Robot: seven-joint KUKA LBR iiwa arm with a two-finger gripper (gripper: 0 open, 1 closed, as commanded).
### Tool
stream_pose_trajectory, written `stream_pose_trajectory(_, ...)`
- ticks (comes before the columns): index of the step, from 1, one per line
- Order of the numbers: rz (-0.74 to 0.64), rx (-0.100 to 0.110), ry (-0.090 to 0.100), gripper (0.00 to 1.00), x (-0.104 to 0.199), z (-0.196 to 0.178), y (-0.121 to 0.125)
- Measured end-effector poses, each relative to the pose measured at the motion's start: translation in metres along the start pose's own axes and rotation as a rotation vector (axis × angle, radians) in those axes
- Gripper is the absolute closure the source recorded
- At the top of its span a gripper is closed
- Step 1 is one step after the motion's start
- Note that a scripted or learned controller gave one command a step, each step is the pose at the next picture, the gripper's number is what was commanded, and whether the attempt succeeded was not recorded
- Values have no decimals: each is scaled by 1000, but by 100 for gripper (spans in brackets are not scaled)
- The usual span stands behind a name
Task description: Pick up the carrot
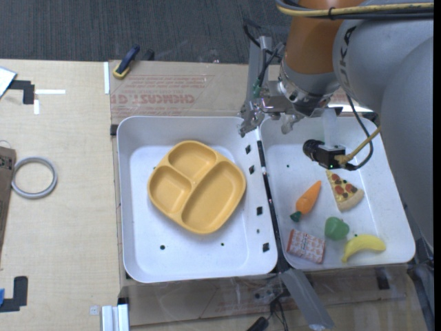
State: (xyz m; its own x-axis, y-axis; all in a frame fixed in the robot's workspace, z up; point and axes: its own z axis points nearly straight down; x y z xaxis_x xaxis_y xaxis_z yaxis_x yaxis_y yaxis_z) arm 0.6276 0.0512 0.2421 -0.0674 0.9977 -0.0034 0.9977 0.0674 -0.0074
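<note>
We judge the carrot (309, 196) light, stiff, slick: take its thick orange middle. End effector (269, 119) state: we cannot tell.

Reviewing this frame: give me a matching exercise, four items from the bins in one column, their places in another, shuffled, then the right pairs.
Items:
1. carrot
2. yellow divided plate
3. banana
4. pizza slice

Places:
A. front right corner of the right bin
B. middle of the left bin
C. right bin, just right of the carrot
D. right bin, left of the pizza slice, green end toward the front

Pairs: 1-D, 2-B, 3-A, 4-C
</note>
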Motion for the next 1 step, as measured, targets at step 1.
stream_pose_trajectory(1, 70, 2, 1, 0, -75, -34, -56)
